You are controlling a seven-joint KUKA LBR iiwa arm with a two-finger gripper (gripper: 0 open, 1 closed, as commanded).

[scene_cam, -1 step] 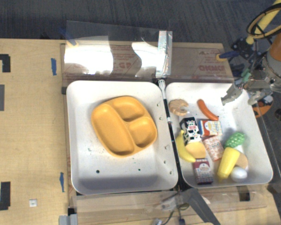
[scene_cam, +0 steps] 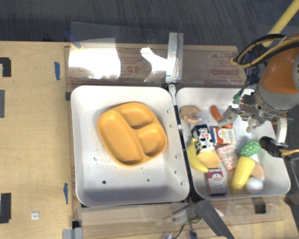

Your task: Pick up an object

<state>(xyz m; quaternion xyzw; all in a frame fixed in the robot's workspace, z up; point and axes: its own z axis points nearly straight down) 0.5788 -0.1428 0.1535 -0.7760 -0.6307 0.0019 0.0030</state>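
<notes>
arm (scene_cam: pixel 284 76) enters over the right bin's (scene_cam: pixel 279 185) far right corner. gripper (scene_cam: pixel 251 114) hangs above the bin's far right part, near the carrot (scene_cam: pixel 216 113); tool state cannot be determined. objects cluster toward the bin's left and near edges: toy corn (scene_cam: pixel 242 171), banana (scene_cam: pixel 195 158), small red carton (scene_cam: pixel 217 181). left bin (scene_cam: pixel 84 133) carries a yellow divided plate (scene_cam: pixel 132 132) at its centre.

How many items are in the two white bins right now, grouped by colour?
Yellow or orange-yellow: 3 - divided plastic plate, toy banana, toy corn cob
Orange: 1 - small carrot
Tan: 1 - round cookie
Black and white: 1 - cow-print carton
Red and white: 3 - packets
Total: 9
</notes>
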